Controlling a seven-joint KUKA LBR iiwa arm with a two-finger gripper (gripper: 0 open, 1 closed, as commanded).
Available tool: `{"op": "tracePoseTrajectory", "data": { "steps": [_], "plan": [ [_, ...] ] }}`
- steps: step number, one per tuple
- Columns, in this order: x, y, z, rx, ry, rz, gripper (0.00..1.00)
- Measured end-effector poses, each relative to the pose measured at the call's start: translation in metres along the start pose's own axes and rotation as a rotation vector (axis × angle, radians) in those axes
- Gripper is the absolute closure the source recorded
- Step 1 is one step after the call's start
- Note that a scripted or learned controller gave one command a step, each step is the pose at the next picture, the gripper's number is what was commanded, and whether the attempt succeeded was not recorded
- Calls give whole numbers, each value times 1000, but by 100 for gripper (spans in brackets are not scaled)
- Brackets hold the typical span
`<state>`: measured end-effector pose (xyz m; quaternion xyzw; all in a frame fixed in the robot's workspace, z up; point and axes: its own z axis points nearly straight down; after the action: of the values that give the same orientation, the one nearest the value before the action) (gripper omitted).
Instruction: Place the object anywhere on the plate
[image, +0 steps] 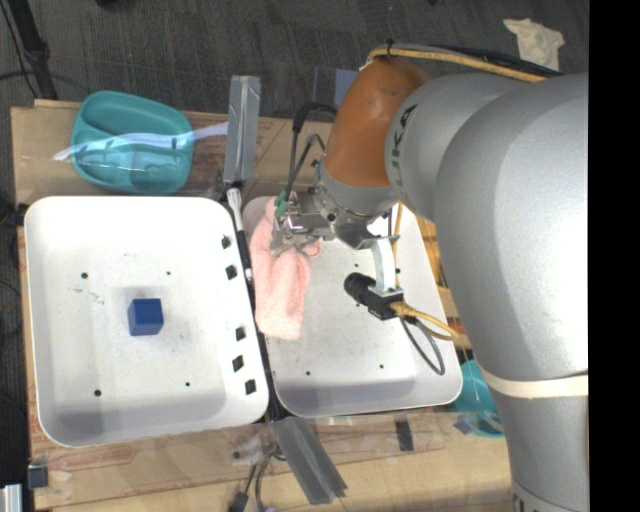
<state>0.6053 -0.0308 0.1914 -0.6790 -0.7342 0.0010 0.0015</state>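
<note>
pink cloth (278, 285) beneath hand (293, 224)

Wooden bench (120, 462), dark carpet (150, 40).

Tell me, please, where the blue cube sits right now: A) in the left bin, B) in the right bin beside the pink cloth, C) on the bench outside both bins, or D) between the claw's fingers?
A: the blue cube rests alone on the floor of the left bin, apart from the pink cloth in the right bin.
</note>
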Motion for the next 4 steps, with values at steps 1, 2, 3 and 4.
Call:
{"op": "tracePoseTrajectory", "data": {
  "steps": [1, 2, 3, 4],
  "plan": [
    [118, -24, -34, -1, 0, -95, 100],
    [182, -16, 48, 3, -3, -155, 100],
    [210, -93, 37, 1, -1, -347, 100],
    [172, -76, -17, -2, -2, -470, 100]
  ]
}}
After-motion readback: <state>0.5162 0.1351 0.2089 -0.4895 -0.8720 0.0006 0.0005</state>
